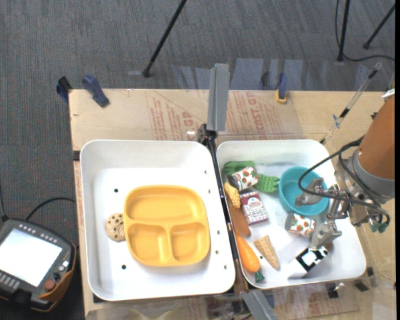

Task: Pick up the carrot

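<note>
The carrot (248,253) lies in the right bin (288,149), near that bin's front left corner, close against the left wall. It points at a slant, its thin end toward the front. Just behind it lies a brown stick (239,221) and behind that a corn cob (232,195). An ice-cream cone (268,251) lies just to the carrot's right, apart from it.

The tool (328,234) hangs over the right side of the same bin, well apart from the carrot, with the cone between them. It stands above a black-and-white block (312,257) and just beside a small printed can (301,225). Whether it is clenched or released I cannot tell; nothing is seen grasped in it.

A teal bowl (303,191) sits behind the tool. A red box (253,207), another can (244,177) and a green piece (239,166) lie nearer the bin's middle and back.

The left bin (97,159) holds a yellow tray (167,224) with a cookie (115,227) touching its left edge. Both bins stand on the desk (140,112).
</note>
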Controlling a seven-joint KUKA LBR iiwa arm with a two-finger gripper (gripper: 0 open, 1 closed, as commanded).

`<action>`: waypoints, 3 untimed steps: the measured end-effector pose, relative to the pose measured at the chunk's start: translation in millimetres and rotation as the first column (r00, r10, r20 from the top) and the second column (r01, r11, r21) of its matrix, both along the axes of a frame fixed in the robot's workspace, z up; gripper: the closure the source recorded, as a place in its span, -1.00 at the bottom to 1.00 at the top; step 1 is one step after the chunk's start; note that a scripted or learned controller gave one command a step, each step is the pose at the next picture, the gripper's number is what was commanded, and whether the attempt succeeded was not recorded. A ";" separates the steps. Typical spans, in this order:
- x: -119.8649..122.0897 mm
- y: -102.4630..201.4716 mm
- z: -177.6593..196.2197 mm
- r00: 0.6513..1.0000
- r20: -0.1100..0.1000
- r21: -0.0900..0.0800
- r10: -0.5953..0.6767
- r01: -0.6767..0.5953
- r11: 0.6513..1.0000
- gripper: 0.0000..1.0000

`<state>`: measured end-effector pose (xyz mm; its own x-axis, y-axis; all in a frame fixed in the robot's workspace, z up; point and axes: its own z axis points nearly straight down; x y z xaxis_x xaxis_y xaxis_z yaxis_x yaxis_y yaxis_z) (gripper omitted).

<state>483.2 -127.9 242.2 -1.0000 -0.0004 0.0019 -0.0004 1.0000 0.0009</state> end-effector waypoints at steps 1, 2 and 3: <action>-7.2 20.5 -142.6 0.996 -0.016 0.003 -0.085 0.085 0.996 -1.00; -7.6 -41.6 -138.1 1.000 0.001 -0.001 -0.017 0.017 1.000 -1.00; -6.2 -38.0 -128.8 1.000 0.002 0.002 -0.010 0.010 1.000 1.00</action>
<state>477.0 -165.9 113.4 -1.0000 0.0096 0.0004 0.0096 1.0000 0.0028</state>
